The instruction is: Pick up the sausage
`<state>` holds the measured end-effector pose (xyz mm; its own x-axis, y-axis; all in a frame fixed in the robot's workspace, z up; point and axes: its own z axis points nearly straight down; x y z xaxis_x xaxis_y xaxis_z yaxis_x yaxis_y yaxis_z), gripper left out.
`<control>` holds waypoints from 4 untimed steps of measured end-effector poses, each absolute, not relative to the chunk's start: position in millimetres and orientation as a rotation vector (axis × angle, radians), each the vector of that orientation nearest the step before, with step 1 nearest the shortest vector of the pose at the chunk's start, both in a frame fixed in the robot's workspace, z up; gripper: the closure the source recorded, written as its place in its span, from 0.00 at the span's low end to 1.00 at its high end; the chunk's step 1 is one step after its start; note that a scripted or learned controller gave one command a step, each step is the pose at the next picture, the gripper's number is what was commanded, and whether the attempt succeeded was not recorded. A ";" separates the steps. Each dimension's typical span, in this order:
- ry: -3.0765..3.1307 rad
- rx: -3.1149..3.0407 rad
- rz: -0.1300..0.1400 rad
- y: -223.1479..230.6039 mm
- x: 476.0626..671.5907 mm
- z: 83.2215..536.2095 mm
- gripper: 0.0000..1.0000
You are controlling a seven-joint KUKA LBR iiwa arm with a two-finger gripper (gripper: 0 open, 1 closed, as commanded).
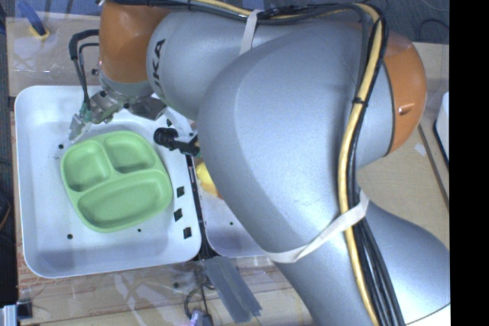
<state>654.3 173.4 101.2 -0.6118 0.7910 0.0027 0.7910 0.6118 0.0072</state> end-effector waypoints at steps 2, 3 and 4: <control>2.070 2.365 -0.001 205.7 656.1 92.4 0.00; 1.896 2.506 -0.001 219.3 642.8 343.5 0.00; 1.493 2.767 -0.012 220.3 652.7 233.5 0.00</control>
